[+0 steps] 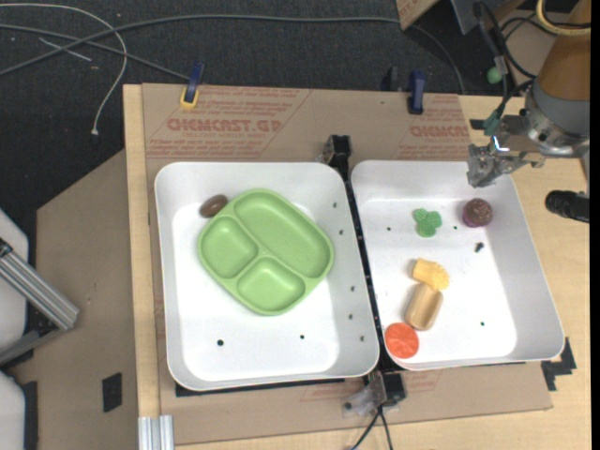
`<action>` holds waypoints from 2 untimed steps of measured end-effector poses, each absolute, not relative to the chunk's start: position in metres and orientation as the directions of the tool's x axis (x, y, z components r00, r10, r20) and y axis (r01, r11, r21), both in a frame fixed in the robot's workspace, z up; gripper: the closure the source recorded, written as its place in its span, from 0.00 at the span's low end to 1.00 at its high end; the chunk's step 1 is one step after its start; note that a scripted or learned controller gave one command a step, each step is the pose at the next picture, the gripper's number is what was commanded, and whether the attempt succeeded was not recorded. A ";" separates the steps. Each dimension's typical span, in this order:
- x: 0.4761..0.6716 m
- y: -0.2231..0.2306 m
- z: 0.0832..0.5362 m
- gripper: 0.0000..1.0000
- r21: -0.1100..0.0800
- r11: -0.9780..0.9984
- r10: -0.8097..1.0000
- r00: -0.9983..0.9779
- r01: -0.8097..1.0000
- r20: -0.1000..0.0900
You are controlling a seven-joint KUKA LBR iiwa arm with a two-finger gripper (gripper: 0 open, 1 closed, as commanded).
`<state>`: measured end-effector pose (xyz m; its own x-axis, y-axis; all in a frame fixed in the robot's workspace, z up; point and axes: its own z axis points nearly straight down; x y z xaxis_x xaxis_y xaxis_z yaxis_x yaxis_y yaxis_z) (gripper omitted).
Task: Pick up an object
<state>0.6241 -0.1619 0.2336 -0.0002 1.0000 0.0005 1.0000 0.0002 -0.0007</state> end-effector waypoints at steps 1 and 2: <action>0.631 -0.155 0.180 0.00 -0.002 0.001 1.000 -0.001 1.000 0.001; 0.640 -0.154 0.125 0.00 -0.005 0.002 1.000 -0.002 1.000 0.001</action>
